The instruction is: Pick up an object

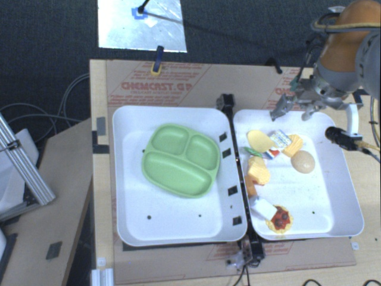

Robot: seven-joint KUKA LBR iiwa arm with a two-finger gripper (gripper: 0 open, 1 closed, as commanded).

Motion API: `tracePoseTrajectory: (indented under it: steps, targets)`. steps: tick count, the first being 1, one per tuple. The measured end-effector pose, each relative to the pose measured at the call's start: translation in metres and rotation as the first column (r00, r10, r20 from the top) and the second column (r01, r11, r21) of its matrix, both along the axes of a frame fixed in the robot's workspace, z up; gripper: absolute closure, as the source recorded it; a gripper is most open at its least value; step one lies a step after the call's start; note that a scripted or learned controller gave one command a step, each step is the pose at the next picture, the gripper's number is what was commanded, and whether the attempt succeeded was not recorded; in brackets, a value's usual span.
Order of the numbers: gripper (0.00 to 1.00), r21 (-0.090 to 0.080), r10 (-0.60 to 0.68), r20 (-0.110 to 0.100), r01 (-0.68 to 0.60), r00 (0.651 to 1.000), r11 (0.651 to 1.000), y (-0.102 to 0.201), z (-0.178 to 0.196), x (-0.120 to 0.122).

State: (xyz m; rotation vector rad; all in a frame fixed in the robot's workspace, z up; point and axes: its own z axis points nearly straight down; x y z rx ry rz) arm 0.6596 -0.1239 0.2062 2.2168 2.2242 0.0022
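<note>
My gripper point(293, 109) hangs over the far edge of the right bin point(339, 201), fingers spread open with nothing between them. Below it in that bin lie several toy foods: a yellow curved piece point(259, 140), a small white and blue packet point(279, 139), an orange wedge point(293, 146), a tan egg-like ball point(303, 161), a yellow-orange block point(258, 171) and a white and red piece point(275, 214) near the front. The closest items sit a short way in front of the fingers.
The left bin point(131, 219) holds a green divided plate point(181, 159). A black divider with clips point(236, 159) runs between the bins. A shiny metal sheet point(141, 15) lies behind the bench. An aluminium rail point(24, 165) stands at the left.
</note>
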Motion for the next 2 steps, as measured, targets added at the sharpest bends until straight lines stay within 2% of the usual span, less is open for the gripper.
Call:
tracePoseTrajectory:
  steps: [2]
  targets:
    - [0.0, 0.0, -0.002, -0.004, 0.002, 1.0, 1.0, -0.016, -0.095, -0.001]
